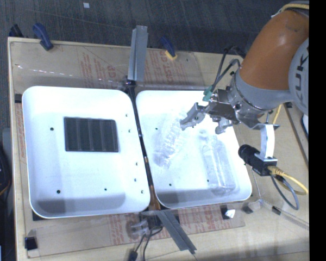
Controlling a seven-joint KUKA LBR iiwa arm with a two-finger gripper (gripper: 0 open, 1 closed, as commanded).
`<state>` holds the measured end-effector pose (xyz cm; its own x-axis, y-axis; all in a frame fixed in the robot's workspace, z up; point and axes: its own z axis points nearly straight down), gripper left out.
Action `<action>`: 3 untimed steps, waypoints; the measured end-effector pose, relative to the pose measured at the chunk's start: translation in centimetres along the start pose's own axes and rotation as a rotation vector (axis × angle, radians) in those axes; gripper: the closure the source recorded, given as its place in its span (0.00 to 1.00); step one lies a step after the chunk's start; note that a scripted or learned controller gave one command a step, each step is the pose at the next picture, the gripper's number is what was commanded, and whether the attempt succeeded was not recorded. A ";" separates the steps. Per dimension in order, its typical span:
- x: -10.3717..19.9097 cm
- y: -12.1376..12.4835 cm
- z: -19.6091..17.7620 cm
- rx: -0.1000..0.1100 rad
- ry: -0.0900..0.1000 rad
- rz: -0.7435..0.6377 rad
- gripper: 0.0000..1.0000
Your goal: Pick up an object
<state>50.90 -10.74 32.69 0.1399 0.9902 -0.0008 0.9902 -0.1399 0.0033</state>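
Note:
Two clear plastic things lie in the right bin (236, 194). One is a crinkled see-through piece (168, 140) at the bin's left-middle. The other is a transparent bottle (217, 165) lying lengthwise near the right wall. My gripper (206, 122) hangs over the upper middle of this bin, above the gap between the two pieces. Its fingers (189, 117) are spread apart, open, with nothing between them.
The left bin (38, 200) holds a dark ribbed rectangular block (91, 134). A metal divider bar (136, 53) runs between the bins at the back. A black sensor with a yellow cable (255, 159) hangs off the wrist at the right bin's edge.

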 end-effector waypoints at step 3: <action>4.0 -2.5 3.6 0.008 -0.001 0.408 0.00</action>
<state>48.99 -6.47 29.10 0.5216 0.8532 -0.0023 0.8532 -0.5216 -0.0040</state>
